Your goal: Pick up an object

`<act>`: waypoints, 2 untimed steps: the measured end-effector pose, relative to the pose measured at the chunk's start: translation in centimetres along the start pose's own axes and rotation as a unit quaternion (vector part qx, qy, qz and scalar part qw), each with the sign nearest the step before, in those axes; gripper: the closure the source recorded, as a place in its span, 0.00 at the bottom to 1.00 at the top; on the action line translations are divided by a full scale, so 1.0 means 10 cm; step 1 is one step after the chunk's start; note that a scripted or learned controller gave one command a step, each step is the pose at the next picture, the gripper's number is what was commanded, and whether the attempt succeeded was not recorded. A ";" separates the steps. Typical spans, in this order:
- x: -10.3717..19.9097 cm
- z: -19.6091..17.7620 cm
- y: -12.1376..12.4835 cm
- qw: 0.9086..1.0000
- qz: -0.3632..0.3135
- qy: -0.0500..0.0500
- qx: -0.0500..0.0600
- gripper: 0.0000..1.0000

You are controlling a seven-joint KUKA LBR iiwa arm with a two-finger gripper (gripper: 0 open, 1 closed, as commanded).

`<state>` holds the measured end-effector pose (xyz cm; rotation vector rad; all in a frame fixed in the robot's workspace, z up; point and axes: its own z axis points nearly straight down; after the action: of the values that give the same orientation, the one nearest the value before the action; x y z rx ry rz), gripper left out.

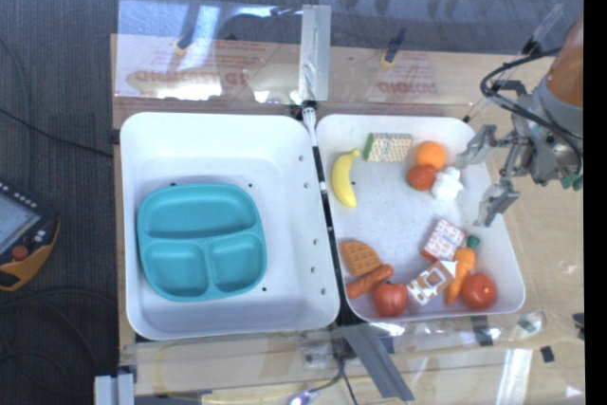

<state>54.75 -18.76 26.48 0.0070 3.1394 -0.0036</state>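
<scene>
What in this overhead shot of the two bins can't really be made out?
- Gripper, camera view: blurred and small, so its state cannot be told.
- Arm: cut off by the right edge.
- White lump beside the orange: too washed out against the right bin to identify.
- Small cartons and: print too small to read.
- Toy carrot: partly tucked between neighbours.

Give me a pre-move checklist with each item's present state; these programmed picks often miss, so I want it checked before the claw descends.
1. Claw carries nothing: ok.
2. Claw over the right bin: ok, at its right edge.
3. A target directly beneath: cannot tell; the white object lies nearest.
4. White object free of neighbours: not ok, it touches the orange.
5. Teal tray away from the claw: ok, in the left bin.
</scene>
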 end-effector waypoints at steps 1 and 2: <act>0.38 1.40 0.21 0.999 0.032 -0.008 0.003 0.00; -0.19 1.74 0.16 0.998 0.062 -0.008 0.000 0.00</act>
<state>56.72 -17.25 9.06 0.2015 3.1171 -0.0042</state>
